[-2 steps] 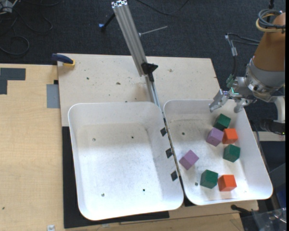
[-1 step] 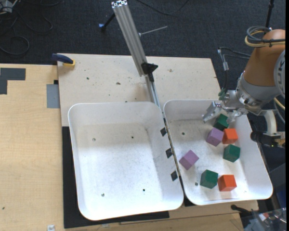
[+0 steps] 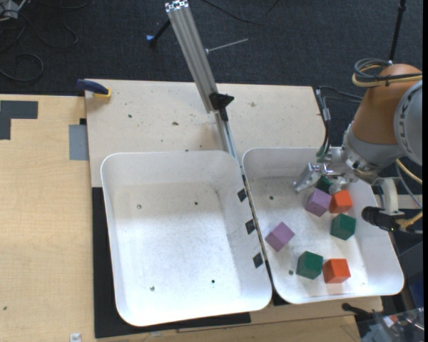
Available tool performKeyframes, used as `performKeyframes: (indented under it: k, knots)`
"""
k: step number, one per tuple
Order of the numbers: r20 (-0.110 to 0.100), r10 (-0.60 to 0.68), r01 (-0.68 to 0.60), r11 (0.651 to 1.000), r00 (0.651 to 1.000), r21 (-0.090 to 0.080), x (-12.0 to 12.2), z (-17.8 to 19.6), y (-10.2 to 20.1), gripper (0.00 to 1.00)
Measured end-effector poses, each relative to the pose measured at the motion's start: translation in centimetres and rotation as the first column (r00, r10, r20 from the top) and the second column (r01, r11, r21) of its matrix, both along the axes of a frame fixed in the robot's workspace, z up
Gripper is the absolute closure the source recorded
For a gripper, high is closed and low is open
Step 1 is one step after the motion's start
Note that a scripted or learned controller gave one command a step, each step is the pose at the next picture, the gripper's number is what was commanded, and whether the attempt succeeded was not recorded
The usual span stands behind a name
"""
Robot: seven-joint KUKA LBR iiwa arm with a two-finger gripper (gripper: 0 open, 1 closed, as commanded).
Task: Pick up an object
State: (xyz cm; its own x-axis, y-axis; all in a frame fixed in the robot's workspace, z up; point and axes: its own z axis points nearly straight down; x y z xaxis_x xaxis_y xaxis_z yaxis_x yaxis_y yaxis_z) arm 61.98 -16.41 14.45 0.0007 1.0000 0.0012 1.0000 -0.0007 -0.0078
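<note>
Several small cubes lie in the right bin (image 3: pixel 385 280). A purple cube (image 3: pixel 318 202) and an orange cube (image 3: pixel 340 201) sit side by side near the bin's upper middle. Below them is a green cube (image 3: pixel 343 226). Another purple cube (image 3: pixel 279 235) lies near the divider. A second green cube (image 3: pixel 309 264) and a second orange cube (image 3: pixel 336 270) sit at the front. My gripper (image 3: pixel 319 179) hangs just above and behind the purple and orange pair, and part of it hides a dark green shape (image 3: pixel 334 184). I see nothing lifted off the bin floor.
The left bin (image 3: pixel 128 291) lies beside the right one, with a black-clipped divider (image 3: pixel 248 212) between them. A slanted aluminium bar (image 3: pixel 196 55) rises behind the bins. A black fixture (image 3: pixel 381 218) juts in at the right bin's right rim.
</note>
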Motion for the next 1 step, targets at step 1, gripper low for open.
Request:
performKeyframes:
  k: [1]
  knots:
    - [0.009, -0.002, 0.002, 1.000, 1.000, -0.003, 0.10, -5.08, -0.03, 0.00]
